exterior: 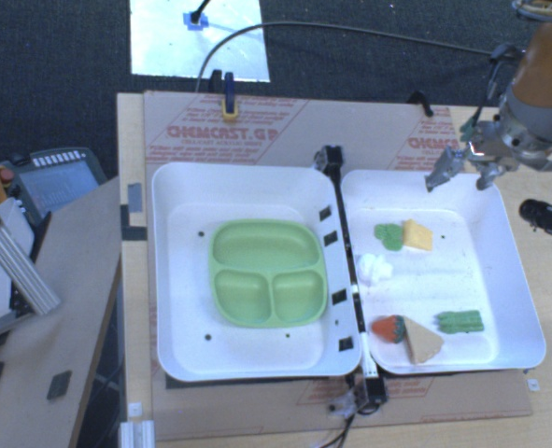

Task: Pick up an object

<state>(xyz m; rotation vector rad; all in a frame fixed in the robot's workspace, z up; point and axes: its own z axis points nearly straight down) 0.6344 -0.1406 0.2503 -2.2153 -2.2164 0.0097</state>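
The right bin (500,241) holds several small objects: a yellow block (417,235) next to a green piece (389,236), a white lump (375,269), a green toy (460,322), and a tan wedge (423,343) touching a red piece (387,328). My gripper (463,170) hangs above the bin's far edge at the upper right. Its two fingers stand apart, open, with nothing between them. It is well above and behind the yellow block.
The left bin (177,203) holds a light green divided tray (265,273). A black divider with clips (341,250) runs between the bins. A pendant (56,180) and metal rail (14,259) lie on the table at left. A cable crosses the back.
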